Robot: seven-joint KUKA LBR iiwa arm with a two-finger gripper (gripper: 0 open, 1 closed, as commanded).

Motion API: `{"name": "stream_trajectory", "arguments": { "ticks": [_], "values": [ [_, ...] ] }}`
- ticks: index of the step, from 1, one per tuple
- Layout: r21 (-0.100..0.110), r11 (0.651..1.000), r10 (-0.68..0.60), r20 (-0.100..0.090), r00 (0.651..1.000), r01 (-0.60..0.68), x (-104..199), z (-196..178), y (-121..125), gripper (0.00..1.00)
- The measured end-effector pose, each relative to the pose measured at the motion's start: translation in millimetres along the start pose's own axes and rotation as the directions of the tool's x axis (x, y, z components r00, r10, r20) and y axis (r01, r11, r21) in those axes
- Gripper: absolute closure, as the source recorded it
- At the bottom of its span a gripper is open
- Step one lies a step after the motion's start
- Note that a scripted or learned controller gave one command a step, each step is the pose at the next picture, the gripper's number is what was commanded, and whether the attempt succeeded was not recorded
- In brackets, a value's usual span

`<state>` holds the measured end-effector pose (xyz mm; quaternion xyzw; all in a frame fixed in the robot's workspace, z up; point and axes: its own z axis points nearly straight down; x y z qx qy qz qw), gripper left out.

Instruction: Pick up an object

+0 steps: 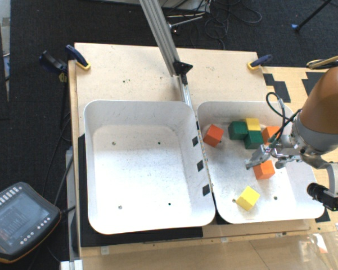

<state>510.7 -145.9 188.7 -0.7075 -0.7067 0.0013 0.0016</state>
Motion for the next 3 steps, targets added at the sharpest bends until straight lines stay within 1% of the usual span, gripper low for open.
{"name": "stream_trajectory", "arguments": {
  "ticks": [1, 2, 3],
  "values": [
    [-0.005, 1.000, 0.001, 0.003, 1.000, -0.001, -2, 61, -4, 0.00],
    [-0.011, 1.000, -0.001, 0.003, 1.000, 0.001, -1, 47, -2, 1.00],
    [-0.009, 1.000, -0.005, 0.002, 1.000, 0.005, 7, 1, 1, 1.00]
  ]
}}
